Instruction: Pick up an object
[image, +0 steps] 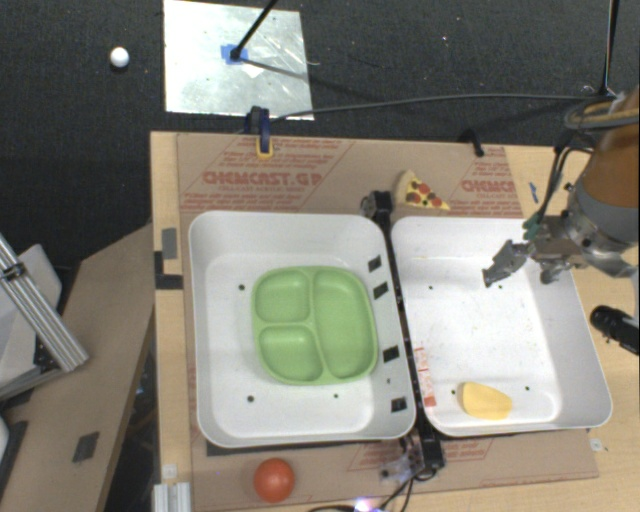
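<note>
A yellow lump (485, 400) lies near the front edge of the right bin (440, 300). A green divided plate (313, 323) sits in the middle of the left bin (215, 300). My gripper (523, 268) hangs over the right bin's far right part, well behind the yellow lump. Its two dark fingers are spread apart, with nothing between them. The arm's orange band (610, 165) shows above it at the right edge.
A toy pizza slice (422, 192) lies on the cardboard behind the bins. A red ball (274, 479) rests in front of the left bin. A blue clamp (259, 128) grips the board's far edge. Black clips (390, 352) line the seam between the bins.
</note>
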